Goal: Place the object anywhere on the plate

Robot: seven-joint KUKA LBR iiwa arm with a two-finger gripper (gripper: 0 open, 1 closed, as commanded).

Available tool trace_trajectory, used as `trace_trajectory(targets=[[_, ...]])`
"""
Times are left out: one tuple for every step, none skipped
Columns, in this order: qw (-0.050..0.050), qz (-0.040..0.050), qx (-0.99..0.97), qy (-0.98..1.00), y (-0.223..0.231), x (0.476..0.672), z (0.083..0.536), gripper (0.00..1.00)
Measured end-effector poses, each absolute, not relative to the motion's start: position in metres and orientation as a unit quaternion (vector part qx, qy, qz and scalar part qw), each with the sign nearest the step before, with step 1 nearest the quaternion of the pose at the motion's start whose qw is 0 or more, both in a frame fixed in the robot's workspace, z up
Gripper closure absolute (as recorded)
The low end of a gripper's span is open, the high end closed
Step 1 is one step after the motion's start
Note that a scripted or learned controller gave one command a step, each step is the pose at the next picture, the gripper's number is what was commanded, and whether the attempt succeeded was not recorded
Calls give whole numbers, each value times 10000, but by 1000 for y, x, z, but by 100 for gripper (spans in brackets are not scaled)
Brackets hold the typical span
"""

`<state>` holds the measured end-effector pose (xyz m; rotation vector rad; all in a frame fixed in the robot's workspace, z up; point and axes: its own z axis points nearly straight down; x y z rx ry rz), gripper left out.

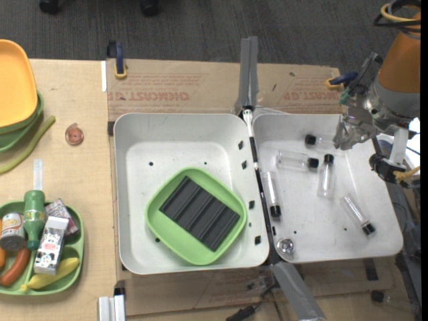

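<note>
Here, listed from the near edge of the scene to the far:
Metal cap (286,247): small round piece at the near-left corner of the right bin (381,243), at about 7 o'clock in it.
Plate (196,215): green, square with rounded corners, carrying a dark ribbed insert; it lies in the left bin (134,179), toward its near side.
Vials: several clear tubes with black caps lie scattered in the right bin, none on the plate. One (356,214) lies at 5 o'clock, one (271,194) runs along the left wall, one (326,174) near the middle.
Nearest vial (297,160): long axis runs roughly left to right, at about 8 o'clock from the pincer.
Pincer (344,139): low over the far right of the right bin; whether it is released or clenched I cannot tell, and I see nothing held.
Key relation: the plate lies well apart, at about 8 o'clock from the pincer, across the wall between the bins.
Worktop (73,92): brown, with an orange plate at its far left.
</note>
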<state>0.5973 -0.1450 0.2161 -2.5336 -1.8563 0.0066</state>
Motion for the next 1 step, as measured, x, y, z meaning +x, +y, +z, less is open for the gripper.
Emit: trace_trajectory(targets=[[4,20,-8068,-5908,-145,597,216,0]])
